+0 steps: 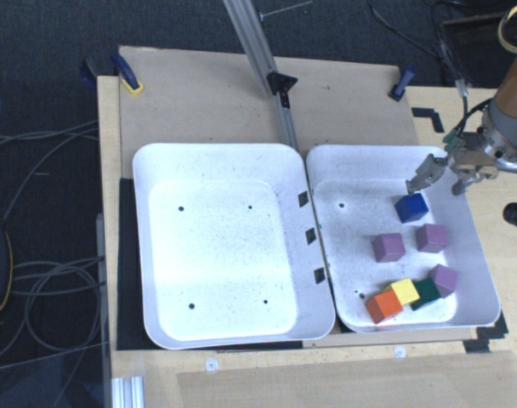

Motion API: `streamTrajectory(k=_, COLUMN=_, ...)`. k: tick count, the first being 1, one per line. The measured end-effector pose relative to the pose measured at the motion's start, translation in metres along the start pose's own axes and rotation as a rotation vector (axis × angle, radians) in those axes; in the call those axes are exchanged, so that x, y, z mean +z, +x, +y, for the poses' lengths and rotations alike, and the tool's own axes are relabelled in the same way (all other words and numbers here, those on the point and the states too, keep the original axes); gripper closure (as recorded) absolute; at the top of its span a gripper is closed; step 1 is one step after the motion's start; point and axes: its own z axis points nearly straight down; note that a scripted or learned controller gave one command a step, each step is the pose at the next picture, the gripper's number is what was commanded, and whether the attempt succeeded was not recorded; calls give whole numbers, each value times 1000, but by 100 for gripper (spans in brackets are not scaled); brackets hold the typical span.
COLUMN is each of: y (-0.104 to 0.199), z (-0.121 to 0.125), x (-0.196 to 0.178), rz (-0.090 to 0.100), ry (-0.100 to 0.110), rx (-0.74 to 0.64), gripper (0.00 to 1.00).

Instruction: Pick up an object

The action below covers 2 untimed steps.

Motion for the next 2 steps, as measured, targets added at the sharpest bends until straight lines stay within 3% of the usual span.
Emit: streamTrajectory(k=2, y=-8, z=-8, x=96, rz=0, ry=0, rx=0, gripper=0)
